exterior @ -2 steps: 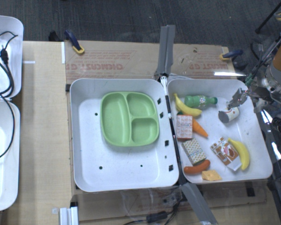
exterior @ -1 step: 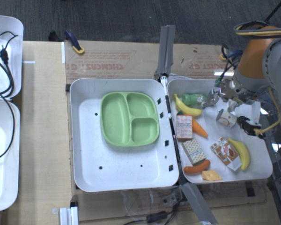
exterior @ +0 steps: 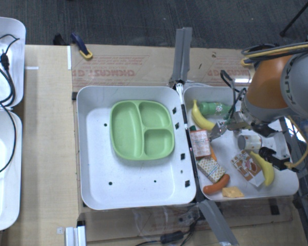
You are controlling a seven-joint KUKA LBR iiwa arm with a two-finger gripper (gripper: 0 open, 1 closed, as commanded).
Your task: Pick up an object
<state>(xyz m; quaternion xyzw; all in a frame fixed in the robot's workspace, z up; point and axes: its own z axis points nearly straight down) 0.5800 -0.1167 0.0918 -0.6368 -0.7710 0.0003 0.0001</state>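
The right bin (exterior: 282, 189) holds several items. A yellow banana (exterior: 201, 118) lies at its far left beside a green bottle (exterior: 214, 107). Below them are a red-and-white packet (exterior: 200, 142), a patterned packet (exterior: 211, 169), a sausage (exterior: 216, 184) and a yellow wedge (exterior: 232, 192). A second banana (exterior: 264, 168) rests beside a printed carton (exterior: 247, 167). My gripper (exterior: 222, 128) hangs low over the bin's upper middle, just right of the first banana and above the red-and-white packet. No object is visibly held in it.
The left bin (exterior: 92, 178) carries a green divided plate (exterior: 142, 129). A grey divider post (exterior: 182, 55) rises between the bins at the back. The orange-banded arm (exterior: 269, 86) covers the right bin's far right corner. White tubs with cables (exterior: 2, 86) stand at the far left.
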